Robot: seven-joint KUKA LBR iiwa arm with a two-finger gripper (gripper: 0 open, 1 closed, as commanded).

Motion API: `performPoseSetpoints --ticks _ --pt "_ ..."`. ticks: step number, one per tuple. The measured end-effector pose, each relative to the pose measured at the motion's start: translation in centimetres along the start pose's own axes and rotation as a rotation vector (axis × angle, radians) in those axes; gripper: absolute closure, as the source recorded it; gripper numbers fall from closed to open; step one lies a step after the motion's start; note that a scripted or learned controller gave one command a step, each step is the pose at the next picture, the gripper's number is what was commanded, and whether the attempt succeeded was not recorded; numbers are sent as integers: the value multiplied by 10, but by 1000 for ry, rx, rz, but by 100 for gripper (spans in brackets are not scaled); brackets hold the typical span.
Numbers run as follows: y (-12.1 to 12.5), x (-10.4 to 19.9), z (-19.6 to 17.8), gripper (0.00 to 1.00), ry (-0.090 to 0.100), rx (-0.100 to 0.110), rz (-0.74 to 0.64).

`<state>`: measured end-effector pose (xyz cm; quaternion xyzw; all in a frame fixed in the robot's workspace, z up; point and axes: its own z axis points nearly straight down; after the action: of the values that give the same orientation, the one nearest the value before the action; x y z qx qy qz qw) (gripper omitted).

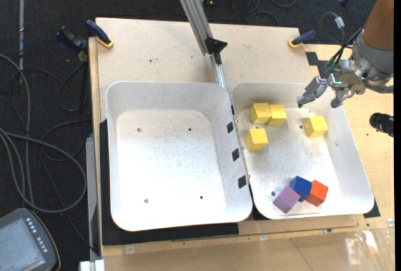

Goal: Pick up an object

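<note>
1. The gripper (324,94) sits at the right of the frame, over the upper right corner of the right bin (354,163). Its 2 fingers are spread apart with nothing between them, which suits a pick not yet made.
2. The closest candidate is a single yellow block (315,126), just below the gripper in the frame and apart from the others, so the fingers have room on either side.
3. Further left, 2 yellow blocks (268,113) touch each other near the bin's top, and 1 more yellow block (257,138) lies just below them, close to the divide between bins. Tight packing likely makes these harder to grasp.
4. At the bin's lower edge, a purple block (287,199), a blue block (301,186) and an orange block (317,192) are bunched together, touching.
5. The left bin (125,138) fills the frame's left centre.
6. Blue-and-yellow clamps (100,34) at the upper corners pin the board (163,50) to the bench, presumably to keep the bins steady.
</note>
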<state>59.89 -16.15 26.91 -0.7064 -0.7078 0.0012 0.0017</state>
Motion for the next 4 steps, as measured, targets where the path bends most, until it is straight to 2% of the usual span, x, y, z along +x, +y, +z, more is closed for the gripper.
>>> performPoseSetpoints --ticks 1,4 --pt "1 0 -2 0 -1 -4 -1" --pt "-5 16 142 0 0 0 2"
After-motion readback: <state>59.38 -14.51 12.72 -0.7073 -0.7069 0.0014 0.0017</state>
